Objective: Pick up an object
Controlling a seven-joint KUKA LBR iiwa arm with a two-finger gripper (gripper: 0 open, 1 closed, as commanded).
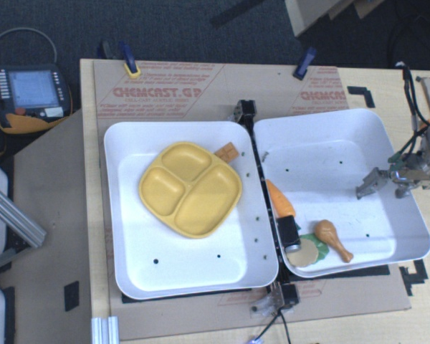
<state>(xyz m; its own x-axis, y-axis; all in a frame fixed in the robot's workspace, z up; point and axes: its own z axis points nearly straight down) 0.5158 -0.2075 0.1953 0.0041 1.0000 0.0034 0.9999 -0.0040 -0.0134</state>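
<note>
Picking a target comes first, and the nearest cluster offers the best choice. Closest to the camera, in the near-left corner of the right bin (387,131), lie a drumstick (335,239), a pale green disc (307,253) and a small black block (288,233), with an orange carrot-like piece (279,199) just behind, all crowded against the wall that divides the bins. The drumstick lies apart enough from that wall to take cleanly; the carrot piece and the block hug it, and a finger would probably strike the rim there.

The pincer (376,183) hangs at the right bin's right side, well apart from the cluster, above bare floor. It holds nothing, and whether its fingers stand spread or closed cannot be told from this angle, since only a grey tip shows clearly.

A good attempt would probably carry the pincer left and toward the camera until it stands over the drumstick's thin shaft, turn the fingers across that shaft rather than along it, then come straight down and close. The bulbous end looks likely to slip out, and the disc touching it may be dragged along.

Farther off, the left bin (122,192) holds a yellow divided plate (190,188) with a small brown block (226,152) at its far edge; both look poorer choices, the plate being wide and flat.
</note>
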